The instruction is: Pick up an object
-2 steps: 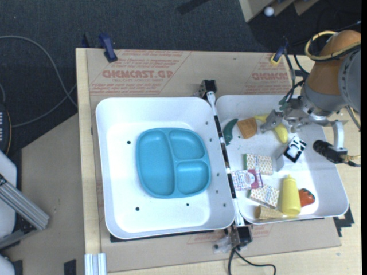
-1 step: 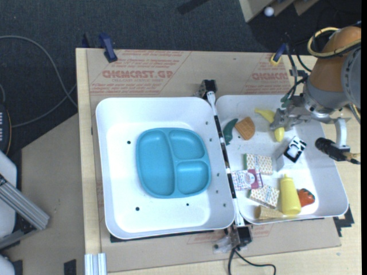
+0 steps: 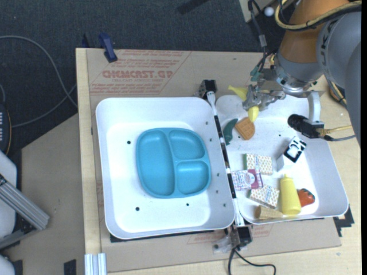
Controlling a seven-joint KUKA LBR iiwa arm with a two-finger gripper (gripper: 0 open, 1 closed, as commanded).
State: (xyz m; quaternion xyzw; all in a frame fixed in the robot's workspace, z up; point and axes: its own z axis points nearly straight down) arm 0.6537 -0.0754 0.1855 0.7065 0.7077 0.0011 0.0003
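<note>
Yellow bottle (image 3: 289, 195), upright, long axis vertical

red print reading "chemcast gp" runs along the far edge of the brown board (image 3: 137, 73) under the bins; smaller lines around it are too blurred to read.

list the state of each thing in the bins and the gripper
blue divided plate: flat in left bin, nothing on it
yellow bottle: lying on its side, right bin
gripper: low over right bin's far end, by a yellow piece
</note>
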